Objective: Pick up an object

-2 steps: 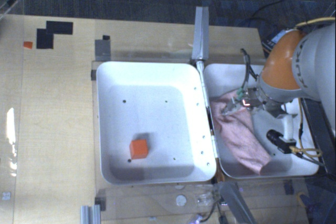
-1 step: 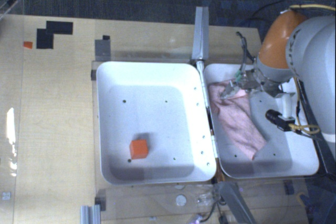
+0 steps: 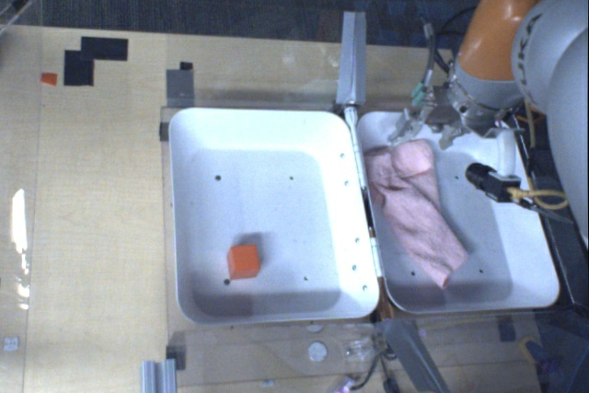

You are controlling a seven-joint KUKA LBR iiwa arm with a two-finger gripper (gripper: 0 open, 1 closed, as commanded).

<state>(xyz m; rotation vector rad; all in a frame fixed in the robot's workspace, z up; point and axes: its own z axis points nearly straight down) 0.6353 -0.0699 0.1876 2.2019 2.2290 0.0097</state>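
Wooden counter (image 3: pixel 101 198), two white bins. End effector (image 3: pixel 425 122) hovers spread over the pink cloth's (image 3: pixel 414 207) far end in the right bin (image 3: pixel 515 290); I'd drop straight down and pinch a raised fold.

Fixed overhead camera, slanted down, both bins (image 3: pixel 260 120) framed

The grey KUKA arm with its orange band (image 3: pixel 504 18) is entering from the frame's two o'clock corner, its wrist pointing toward nine o'clock. The two-finger metal end effector (image 3: pixel 425 126) is hanging low, its thin fingers (image 3: pixel 405 126) splaying apart.
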